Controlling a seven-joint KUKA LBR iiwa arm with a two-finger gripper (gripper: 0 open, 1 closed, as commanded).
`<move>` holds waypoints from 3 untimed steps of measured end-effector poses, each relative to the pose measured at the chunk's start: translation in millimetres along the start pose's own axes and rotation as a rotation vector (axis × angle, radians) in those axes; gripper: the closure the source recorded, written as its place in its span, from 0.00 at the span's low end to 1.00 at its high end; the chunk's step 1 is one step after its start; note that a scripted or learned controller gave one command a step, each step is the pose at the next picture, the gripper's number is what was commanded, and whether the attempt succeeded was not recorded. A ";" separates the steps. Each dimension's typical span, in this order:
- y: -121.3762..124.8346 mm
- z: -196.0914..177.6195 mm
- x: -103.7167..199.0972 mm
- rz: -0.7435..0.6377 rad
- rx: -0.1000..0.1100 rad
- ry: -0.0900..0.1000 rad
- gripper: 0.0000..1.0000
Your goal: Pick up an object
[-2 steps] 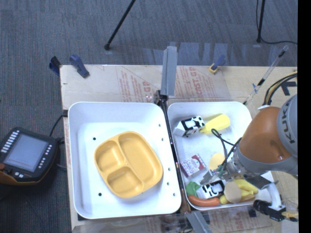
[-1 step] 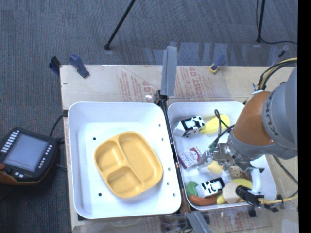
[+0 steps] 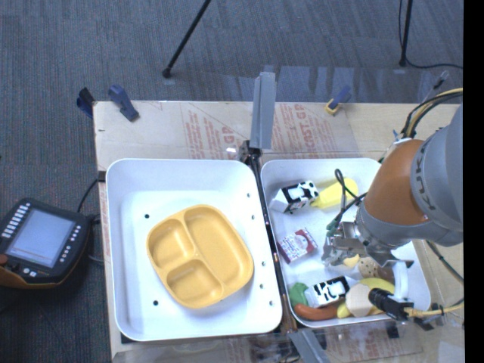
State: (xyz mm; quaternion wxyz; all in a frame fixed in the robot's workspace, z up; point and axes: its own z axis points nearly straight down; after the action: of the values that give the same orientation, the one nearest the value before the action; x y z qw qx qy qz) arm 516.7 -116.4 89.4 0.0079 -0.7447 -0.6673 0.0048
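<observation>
- Grey carpet around a cardboard-topped bench [image 3: 189, 131]; left bin [image 3: 128, 203] bears a yellow divided tray [image 3: 199, 256].
- Gripper [image 3: 338, 249] low in the right bin [image 3: 355, 165], among small toys: red-white packet [image 3: 297, 245] just beside, black-white carton [image 3: 330, 290] near.
- Nothing visibly lifted; judged pick not yet done.
- Jaw state: cannot tell, wrist hides them.

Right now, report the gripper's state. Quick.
Gripper: down in the right bin among the toys; open or shut cannot be told, and nothing is seen held.
</observation>
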 end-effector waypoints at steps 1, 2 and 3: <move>-0.4 0.5 0.0 0.000 0.001 0.000 0.00; 55.6 5.8 0.2 -0.179 -0.008 -0.003 0.00; 122.2 5.6 33.9 0.026 -0.006 -0.003 0.00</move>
State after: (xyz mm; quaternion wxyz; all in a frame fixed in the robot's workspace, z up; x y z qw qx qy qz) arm 641.8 -96.1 81.6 0.0046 -0.7533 -0.6576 0.0040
